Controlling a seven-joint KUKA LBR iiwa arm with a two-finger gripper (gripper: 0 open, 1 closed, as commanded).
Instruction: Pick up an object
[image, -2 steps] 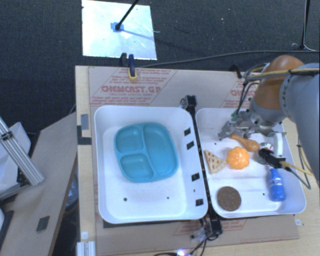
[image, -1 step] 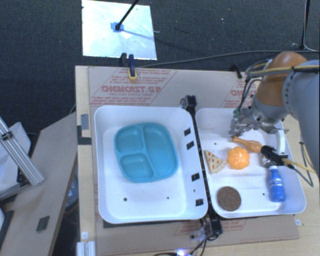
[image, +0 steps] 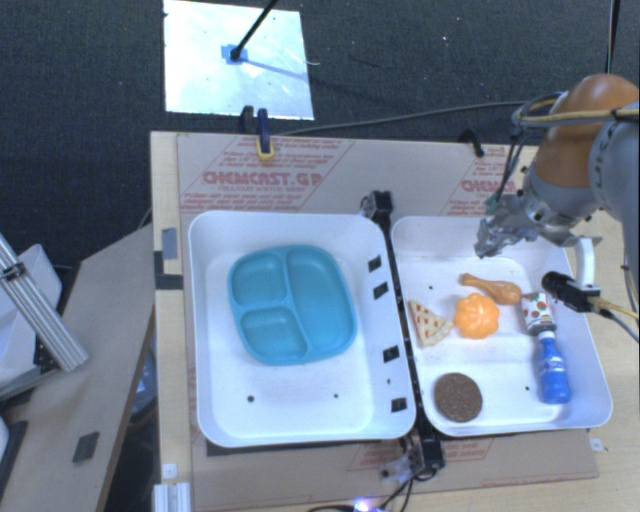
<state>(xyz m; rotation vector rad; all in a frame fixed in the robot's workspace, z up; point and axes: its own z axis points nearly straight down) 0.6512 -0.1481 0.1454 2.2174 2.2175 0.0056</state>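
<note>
Robot arm hangs over the right bin, gripper low near its far wall.

The left bin holds a blue divided plate; right: bottle, brown patty, orange fruit, drumstick, pizza slice. Finger spacing cannot be told.

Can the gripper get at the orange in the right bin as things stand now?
Probably yes. The gripper hangs over the far part of the right bin, and the orange lies open from above. The chicken leg lies close beside the orange and could crowd the fingers.
</note>
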